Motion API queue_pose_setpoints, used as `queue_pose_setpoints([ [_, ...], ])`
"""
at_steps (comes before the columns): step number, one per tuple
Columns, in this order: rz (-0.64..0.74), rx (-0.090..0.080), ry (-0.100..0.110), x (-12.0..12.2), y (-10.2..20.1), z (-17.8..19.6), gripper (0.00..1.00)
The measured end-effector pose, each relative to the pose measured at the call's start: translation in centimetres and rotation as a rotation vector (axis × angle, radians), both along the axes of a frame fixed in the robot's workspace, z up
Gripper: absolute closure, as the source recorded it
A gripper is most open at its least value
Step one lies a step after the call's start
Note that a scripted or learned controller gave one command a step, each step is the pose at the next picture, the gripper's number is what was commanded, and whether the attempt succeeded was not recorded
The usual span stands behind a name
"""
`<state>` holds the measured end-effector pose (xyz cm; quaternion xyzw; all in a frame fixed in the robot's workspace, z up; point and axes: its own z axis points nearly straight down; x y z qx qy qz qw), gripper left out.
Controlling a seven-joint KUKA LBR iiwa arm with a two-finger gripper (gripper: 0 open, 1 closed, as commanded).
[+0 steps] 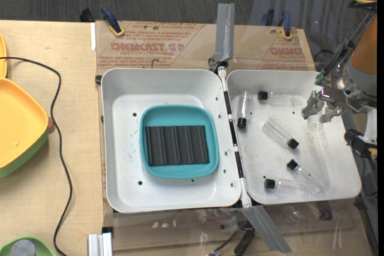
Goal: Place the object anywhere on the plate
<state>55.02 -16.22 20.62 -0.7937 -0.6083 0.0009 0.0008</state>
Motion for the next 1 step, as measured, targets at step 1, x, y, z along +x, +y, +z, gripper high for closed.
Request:
queue_pose_setpoints([
  [1,0.000,0.000,0.000,0.00,-0.01,0.01,0.00],
])
